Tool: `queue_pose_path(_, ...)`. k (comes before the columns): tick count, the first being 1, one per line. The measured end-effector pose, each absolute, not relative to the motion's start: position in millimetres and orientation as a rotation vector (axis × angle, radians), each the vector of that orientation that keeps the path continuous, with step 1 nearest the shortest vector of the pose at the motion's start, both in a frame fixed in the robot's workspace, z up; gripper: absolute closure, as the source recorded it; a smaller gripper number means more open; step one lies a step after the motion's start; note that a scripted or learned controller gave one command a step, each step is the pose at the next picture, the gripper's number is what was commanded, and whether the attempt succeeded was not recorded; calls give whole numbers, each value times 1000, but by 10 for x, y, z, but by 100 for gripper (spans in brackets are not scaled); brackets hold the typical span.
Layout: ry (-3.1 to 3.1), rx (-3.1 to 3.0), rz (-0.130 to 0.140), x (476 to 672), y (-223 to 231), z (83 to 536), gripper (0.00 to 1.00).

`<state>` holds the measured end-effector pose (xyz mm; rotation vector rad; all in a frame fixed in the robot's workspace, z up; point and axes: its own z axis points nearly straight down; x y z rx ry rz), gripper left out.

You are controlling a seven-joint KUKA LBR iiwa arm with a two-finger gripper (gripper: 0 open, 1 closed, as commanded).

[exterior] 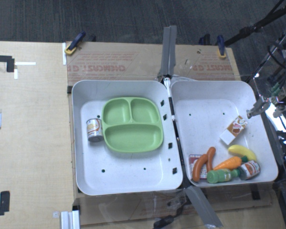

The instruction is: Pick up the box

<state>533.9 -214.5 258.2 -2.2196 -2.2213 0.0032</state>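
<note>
1. From where I stood, two shallow white bins sat side by side on the counter: the left bin and the right bin, their inner walls touching along the middle.
2. The box, small and white with an orange and red printed end, lay tilted in the right bin, toward its right wall and a little above the cluster of toy food.
3. Just below the box lay a yellow banana, and beneath that an orange carrot angled toward the bin's lower right corner.
4. A green bottle lay on its side along the lower wall, with a red-labelled can just beside its right end.
5. Two sausages lay close together at the left of the cluster, over a flat red and white packet.
6. The left bin held a green divided plate near its middle, with a small tin can on its side touching the plate's left edge.
7. The gripper hung at the right bin's right rim, up and to the right of the box and apart from it; I could not tell whether it was parted or closed, and nothing showed in its grasp.
</note>
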Motion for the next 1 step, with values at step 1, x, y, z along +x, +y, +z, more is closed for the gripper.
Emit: queue_pose_path(1,-2068,-2364,3,4783,-2223,2830,0)
